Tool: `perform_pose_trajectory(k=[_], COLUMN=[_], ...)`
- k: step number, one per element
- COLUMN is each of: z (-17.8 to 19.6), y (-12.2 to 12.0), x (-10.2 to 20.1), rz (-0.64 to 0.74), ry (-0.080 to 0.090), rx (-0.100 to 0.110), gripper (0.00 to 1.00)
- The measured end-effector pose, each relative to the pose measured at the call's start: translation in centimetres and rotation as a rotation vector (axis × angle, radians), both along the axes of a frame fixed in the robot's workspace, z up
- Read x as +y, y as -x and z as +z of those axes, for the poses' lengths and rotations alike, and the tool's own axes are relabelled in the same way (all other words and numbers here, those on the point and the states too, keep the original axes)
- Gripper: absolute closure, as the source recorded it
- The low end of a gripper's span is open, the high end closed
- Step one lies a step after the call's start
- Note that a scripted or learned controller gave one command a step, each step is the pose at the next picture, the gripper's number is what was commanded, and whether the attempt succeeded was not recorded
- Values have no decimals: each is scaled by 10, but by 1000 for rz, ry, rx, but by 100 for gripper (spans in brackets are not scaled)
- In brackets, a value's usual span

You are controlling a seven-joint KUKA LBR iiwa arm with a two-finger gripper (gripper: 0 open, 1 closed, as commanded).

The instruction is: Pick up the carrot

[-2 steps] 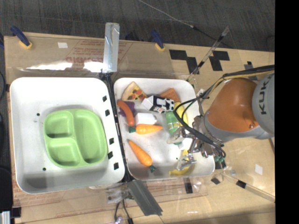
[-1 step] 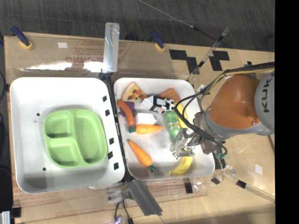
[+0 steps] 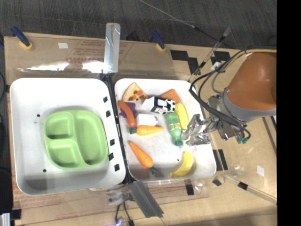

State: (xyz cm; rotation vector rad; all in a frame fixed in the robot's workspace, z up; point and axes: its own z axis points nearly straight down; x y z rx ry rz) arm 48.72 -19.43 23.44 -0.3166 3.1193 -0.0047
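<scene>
Carrots are seen twice in the right-hand shallow white bin (image 3: 207,160): one orange toy carrot with a green stub (image 3: 146,130) lies crosswise near the bin's middle, and a second orange carrot (image 3: 141,154) lies at a slant below it, nearer the bin's left wall. Both rest on the bin floor, apart from each other and apart from the arm.

A silver two-finger gripper (image 3: 195,131) is positioned at the right side of the same bin, just beside a green plastic bottle (image 3: 174,127) and a yellow corn cob (image 3: 182,115). Whether its fingers are spread or closed cannot be told, and no object is seen between them. A yellow banana (image 3: 184,165) lies below the gripper, near the bin's lower right corner.

Along the upper part of the bin, a pizza-slice toy (image 3: 136,93), a black-and-white carton (image 3: 162,106) and an orange wedge-shaped piece (image 3: 171,95) are found. A red-and-purple vegetable piece (image 3: 128,112) lies against the left wall.

In the left white bin (image 3: 23,93), a light green divided plate (image 3: 75,138) with three compartments is placed.
</scene>
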Motion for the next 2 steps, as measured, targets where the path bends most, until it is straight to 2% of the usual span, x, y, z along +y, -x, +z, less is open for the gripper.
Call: perform_pose_trajectory(k=[1, 2], z=[9, 77], y=[-2, -4], x=[2, -6], rz=[6, 216], ry=[0, 2], rx=[0, 1], gripper=[100, 100])
